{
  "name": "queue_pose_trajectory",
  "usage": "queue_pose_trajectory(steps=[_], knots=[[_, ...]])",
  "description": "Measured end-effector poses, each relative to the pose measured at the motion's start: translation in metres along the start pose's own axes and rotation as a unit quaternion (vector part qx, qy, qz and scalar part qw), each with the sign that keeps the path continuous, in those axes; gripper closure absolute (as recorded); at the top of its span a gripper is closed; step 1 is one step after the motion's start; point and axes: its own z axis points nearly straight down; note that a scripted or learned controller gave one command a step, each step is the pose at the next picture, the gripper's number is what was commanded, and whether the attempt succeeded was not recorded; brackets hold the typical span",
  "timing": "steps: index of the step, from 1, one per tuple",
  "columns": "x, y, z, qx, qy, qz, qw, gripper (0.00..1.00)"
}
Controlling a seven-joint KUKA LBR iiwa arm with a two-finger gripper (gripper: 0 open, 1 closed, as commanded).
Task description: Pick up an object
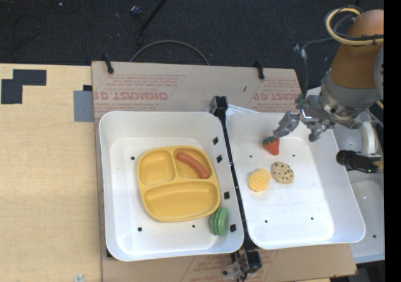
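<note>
In the left bin [119, 143] sits a yellow divided plate [178, 202], with a toy sausage [193, 164] lying in its far right compartment and a green ridged disc [219, 220] leaning on the bin floor just beside the plate's near right corner. None of these looks to be the aim of this try. Past the black divider, the right bin [326, 224] holds three small pieces: a yellow ridged piece [259, 180] near the middle, a chocolate-chip cookie [282, 172] just to its right, and a red-orange toy with a green top [271, 145] (a strawberry or small carrot, too small to tell) a little farther back. The gripper [280, 130] reaches in from the right at a slant, and its tip stands right over that red toy, touching it or nearly so. From this angle I cannot tell how wide the fingers stand, nor whether the toy is between them or merely under them. The risks, as I judge them: a slanted approach on a small rounded toy may pinch its edge and squirt it sideways, or the fingers may close above it and lift nothing. A push could also roll it toward the cookie, spoiling a clean second try.
</note>
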Motion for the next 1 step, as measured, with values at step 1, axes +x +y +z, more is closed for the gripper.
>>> queue_pose_trajectory(steps=[1], knots=[[0.0,0.0022,-0.008,-0.007,-0.001,-0.001,1.0,0.0]])
